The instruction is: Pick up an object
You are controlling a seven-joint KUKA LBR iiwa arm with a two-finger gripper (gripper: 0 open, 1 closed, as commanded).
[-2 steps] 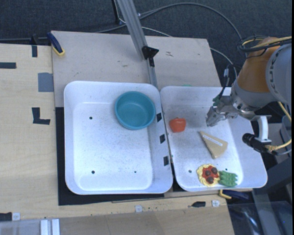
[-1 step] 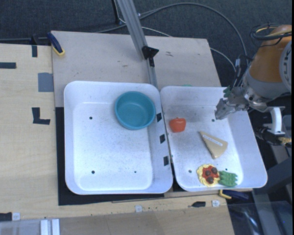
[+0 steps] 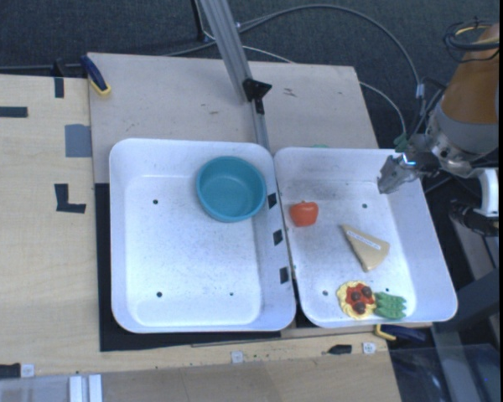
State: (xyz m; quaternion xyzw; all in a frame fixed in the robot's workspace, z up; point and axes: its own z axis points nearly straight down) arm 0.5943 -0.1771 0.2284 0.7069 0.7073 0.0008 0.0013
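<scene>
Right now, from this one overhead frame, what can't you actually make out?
- Gripper, camera view: small and blurred over the right bin's upper right rim; whether the jaws are open or shut cannot be told.
- Arm: cut off by the right edge of the frame.
- Yellow, red and green toy in the right bin's near corner: too small to tell what it is.
- Blue bowl in the left bin: its near wall hides part of its inside.

The gripper hangs over the right bin near a tomato and cheese wedge.
</scene>
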